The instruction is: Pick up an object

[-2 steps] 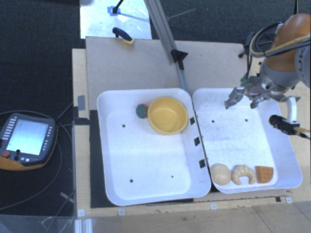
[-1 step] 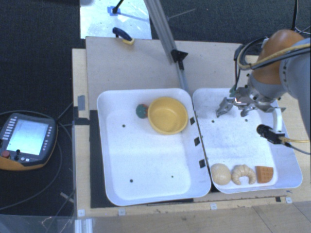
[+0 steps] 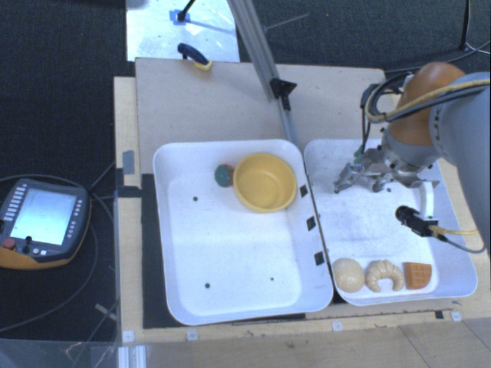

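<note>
My gripper (image 3: 347, 179) hangs over the upper half of the right bin (image 3: 460, 286), pointing left, with bare bin floor beneath it and nothing seen in it. Along that bin's front edge lie a pale round bun (image 3: 348, 274), a cream croissant (image 3: 385, 275) and an orange-brown square piece (image 3: 417, 274), all well below the gripper. In the left bin (image 3: 230, 282) a yellow bowl (image 3: 265, 182) sits near the back right corner, and a small dark green object (image 3: 223, 175) touches its left side.
A raised divider with black clips (image 3: 311, 222) separates the two bins. A metal pole (image 3: 257, 41) slants across the back of the bench. A teach pendant (image 3: 42, 222) lies on the floor at left. A black cable connector (image 3: 410, 221) hangs off the wrist over the right bin.
</note>
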{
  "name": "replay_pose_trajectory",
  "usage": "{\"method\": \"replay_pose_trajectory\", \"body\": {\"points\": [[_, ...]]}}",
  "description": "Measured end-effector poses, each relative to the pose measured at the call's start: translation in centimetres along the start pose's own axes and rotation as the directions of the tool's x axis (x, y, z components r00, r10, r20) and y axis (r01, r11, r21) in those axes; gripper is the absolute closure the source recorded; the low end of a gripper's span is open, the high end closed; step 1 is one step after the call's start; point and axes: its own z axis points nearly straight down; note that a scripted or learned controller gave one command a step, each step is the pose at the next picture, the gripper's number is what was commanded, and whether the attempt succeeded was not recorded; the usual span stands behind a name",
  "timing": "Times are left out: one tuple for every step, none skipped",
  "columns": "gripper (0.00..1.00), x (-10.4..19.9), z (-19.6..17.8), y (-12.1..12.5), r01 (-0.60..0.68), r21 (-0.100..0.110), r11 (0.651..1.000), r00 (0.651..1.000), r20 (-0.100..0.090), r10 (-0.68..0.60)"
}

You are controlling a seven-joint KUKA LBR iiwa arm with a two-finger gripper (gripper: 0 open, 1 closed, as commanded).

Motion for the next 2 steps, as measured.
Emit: {"method": "replay_pose_trajectory", "body": {"points": [[1.00, 0.0, -1.3, 0.1, 0.000, -0.004, 1.000, 1.000, 0.001, 0.000], [1.00, 0.2, -7.1, -0.6, 0.000, -0.007, 1.000, 1.000, 0.001, 0.000]]}}
